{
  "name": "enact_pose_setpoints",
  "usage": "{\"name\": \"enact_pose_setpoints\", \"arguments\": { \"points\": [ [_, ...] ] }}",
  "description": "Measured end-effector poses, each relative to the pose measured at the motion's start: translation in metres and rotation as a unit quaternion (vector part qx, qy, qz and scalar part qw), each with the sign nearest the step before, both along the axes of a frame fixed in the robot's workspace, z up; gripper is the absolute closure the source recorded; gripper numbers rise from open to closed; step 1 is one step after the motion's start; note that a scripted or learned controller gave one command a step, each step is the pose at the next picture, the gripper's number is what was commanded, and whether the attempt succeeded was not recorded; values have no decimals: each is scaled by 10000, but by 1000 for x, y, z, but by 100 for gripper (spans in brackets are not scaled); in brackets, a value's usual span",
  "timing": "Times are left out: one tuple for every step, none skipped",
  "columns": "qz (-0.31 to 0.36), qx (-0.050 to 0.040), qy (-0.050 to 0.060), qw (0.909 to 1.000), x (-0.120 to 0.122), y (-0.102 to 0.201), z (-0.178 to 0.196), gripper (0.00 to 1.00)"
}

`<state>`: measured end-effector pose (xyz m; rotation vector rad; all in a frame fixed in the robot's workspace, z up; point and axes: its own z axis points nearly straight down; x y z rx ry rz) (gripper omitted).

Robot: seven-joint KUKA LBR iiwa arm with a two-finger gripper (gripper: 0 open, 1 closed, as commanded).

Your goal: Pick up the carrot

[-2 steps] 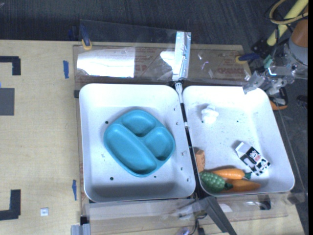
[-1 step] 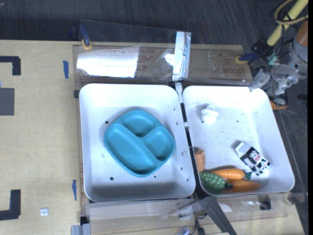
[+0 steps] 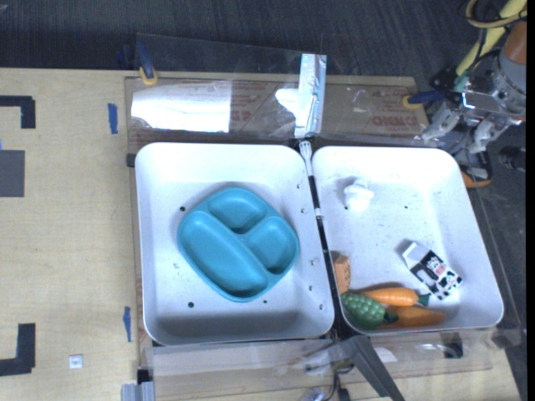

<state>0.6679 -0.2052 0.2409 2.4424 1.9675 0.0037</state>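
A pale wooden counter (image 3: pixel 67 224) sits under me, with dark carpet beyond it and two shallow white bins side by side. My gripper (image 3: pixel 476 119) hangs off past the far right corner of the right bin (image 3: pixel 468 224), over the edge of the counter, well apart from everything inside the bins. From this angle I cannot tell how wide it stands, and nothing shows in its grasp.

The left bin (image 3: pixel 159 182) holds a blue divided plate (image 3: pixel 238 242) lying flat near its middle. In the right bin, the carrot (image 3: pixel 393 296) lies along the near wall, stretched left to right, with a second orange piece (image 3: pixel 422 316) just below it. A bumpy green vegetable (image 3: pixel 364 308) touches its left end, and a small brown thing (image 3: pixel 340 270) sits beside the wall between the bins. A black-and-white carton (image 3: pixel 431 269) rests just above the carrot's right end. A small white lump (image 3: pixel 358 195) lies toward the far side.
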Motion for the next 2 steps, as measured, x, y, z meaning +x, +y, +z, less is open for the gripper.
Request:
{"name": "enact_pose_setpoints", "arguments": {
  "points": [
    [-536,15,33,9986,-1,-8,-17,0],
    [-1082,9,0,9941,-7,14,23,0]
  ]
}}
